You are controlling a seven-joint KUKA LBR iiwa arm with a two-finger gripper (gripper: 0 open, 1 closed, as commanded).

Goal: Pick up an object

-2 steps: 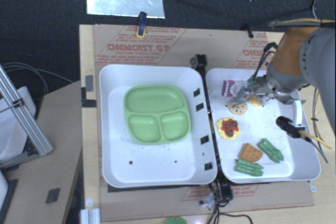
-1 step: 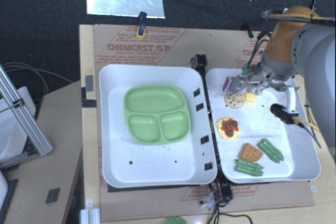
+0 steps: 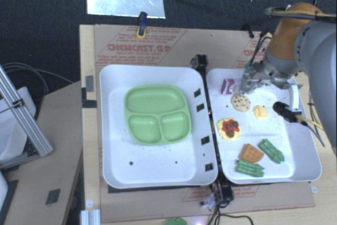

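One cookie is seen in the right bin, just below the gripper; its finger state cannot be told. Two green vegetables, one waffle and one pizza are counted nearby.

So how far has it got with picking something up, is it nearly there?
Nothing looks lifted yet. The toy foods all lie on the floor of the right bin. In hand: the gripper is low over the cookie, beside a pink-and-white packet. I cannot tell whether it has a grip. Left: closing on a piece and raising it. The green tray sits in the left bin.
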